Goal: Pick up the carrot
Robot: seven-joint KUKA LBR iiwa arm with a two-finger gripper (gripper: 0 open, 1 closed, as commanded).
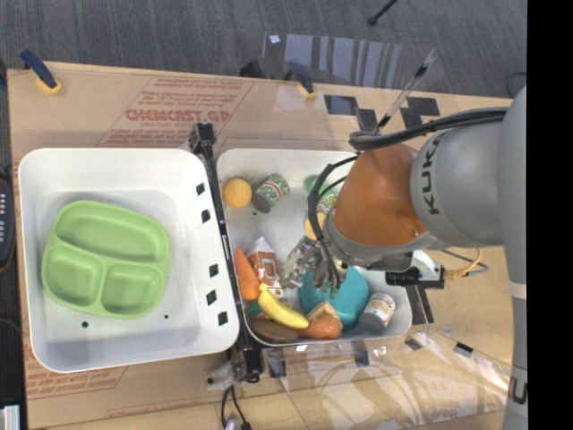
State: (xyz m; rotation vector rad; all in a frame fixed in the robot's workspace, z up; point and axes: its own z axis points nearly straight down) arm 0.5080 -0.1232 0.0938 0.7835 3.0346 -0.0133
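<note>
Slim orange carrot [245, 274] is wedged along right white bin's [235, 164] left wall, beside yellow banana [281, 311]. Gripper [315, 263] is hung nearby; jaws' state can't be told.

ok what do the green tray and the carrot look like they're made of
Green tray: looks like molded plastic, matte, one even lime colour with soft rounded dividers between three compartments.
Carrot: probably plastic toy food, uniformly orange and smooth, with a slight sheen; too small to be certain.
</note>
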